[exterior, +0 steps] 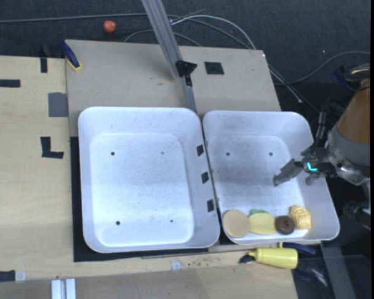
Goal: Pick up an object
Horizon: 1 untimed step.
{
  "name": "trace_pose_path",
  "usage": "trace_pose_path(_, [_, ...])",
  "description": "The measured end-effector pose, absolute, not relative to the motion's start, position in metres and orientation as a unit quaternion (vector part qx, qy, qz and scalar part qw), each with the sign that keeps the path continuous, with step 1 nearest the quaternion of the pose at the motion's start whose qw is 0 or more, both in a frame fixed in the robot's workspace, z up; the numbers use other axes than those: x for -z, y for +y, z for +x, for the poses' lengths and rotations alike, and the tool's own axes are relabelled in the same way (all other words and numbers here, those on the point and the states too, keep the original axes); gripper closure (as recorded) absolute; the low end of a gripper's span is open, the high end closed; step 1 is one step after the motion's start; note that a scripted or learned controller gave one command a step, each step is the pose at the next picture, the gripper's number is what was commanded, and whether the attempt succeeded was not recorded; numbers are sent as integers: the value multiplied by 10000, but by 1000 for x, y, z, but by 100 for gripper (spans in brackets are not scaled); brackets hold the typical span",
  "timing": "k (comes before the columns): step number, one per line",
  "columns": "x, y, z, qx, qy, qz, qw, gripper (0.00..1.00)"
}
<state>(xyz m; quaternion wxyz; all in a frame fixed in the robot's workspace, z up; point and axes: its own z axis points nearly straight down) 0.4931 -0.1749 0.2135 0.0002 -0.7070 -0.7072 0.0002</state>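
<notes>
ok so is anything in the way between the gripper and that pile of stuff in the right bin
Nothing visible is. The gripper hangs over bare floor of the right bin, and the items lie in a row along the near wall: a tan disc, a yellow piece, a dark ring and a golden lump. Only bare bin floor separates them from it.

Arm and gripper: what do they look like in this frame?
Grey arm with an orange band above the wrist. The gripper is dark grey, with slim fingers, and a small teal-green light glows at its base. Black cables run alongside the wrist.

Arm (355, 126) cut off at right edge; green item (257, 212) half hidden behind yellow piece (262, 223).
</notes>
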Motion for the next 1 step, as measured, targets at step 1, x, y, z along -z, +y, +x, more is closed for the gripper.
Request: trace_pose_path(1, [-213, -175, 493, -2, -7072, -7070, 2, 0])
